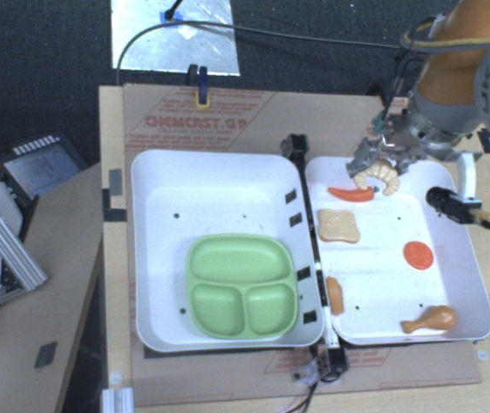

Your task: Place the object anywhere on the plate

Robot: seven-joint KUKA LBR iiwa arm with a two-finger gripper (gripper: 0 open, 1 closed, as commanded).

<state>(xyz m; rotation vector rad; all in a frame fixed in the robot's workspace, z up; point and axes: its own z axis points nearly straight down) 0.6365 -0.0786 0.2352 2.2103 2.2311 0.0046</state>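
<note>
Here the gripper (381, 163) hangs over the right bin's (477, 291) far edge, its fingers pinching a pale croissant (377, 178) above the chili (351, 194). The green plate (241, 284) sits in the left bin (155, 231).

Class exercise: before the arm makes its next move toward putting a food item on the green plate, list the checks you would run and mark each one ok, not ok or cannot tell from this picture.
1. Green plate lies flat in the left bin, compartments bare: ok.
2. Gripper is over the right bin, at its far edge just above the croissant: ok.
3. Something is gripped between the fingers: cannot tell.
4. Red chili lies right against the croissant and could get caught in a grasp: not ok.
5. Toast, red disc and drumstick lie apart from the gripper: ok.
6. Any item already on the plate: not ok, none yet.
</note>
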